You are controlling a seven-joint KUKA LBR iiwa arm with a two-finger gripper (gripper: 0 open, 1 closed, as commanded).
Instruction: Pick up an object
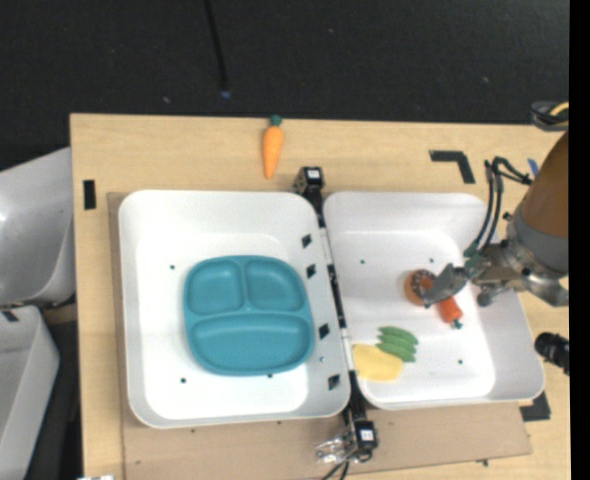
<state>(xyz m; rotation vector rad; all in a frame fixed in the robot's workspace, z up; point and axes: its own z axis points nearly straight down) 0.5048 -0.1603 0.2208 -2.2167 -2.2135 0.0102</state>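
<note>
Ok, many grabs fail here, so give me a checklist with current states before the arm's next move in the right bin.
1. Gripper inside right bin: ok.
2. Gripper over a target, the round red-brown item: ok.
3. Item seen between the fingers: cannot tell.
4. Small orange-red piece crowds the gripper: not ok.
5. Green pea pod and yellow item well apart from the gripper: ok.
6. Carrot lies on the bench, outside the bins: ok.

You have a small reddish-brown round object (416, 286) in the right bin (395, 218), with an orange-red piece (451, 311) just beside it.
</note>
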